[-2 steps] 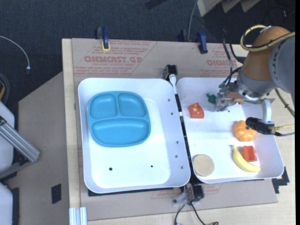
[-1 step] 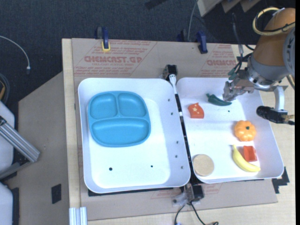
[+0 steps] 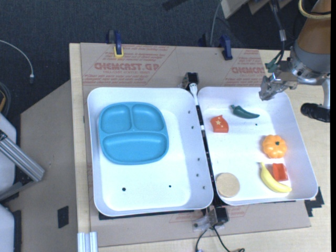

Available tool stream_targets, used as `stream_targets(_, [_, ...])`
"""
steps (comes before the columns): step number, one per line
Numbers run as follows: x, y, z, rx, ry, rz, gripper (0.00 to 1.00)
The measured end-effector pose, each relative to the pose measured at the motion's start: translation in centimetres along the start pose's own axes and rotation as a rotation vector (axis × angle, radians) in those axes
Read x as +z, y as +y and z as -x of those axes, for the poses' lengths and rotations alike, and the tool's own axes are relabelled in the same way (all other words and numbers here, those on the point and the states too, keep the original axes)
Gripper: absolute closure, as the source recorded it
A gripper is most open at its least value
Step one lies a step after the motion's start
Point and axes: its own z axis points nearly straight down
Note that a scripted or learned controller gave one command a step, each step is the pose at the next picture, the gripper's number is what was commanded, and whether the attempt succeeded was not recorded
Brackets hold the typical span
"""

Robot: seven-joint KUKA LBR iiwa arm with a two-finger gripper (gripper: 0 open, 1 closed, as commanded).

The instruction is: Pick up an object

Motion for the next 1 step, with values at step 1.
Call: stream_targets(1, [-0.80,0.06,0.00,0.000,0.001,-0.003,1.00])
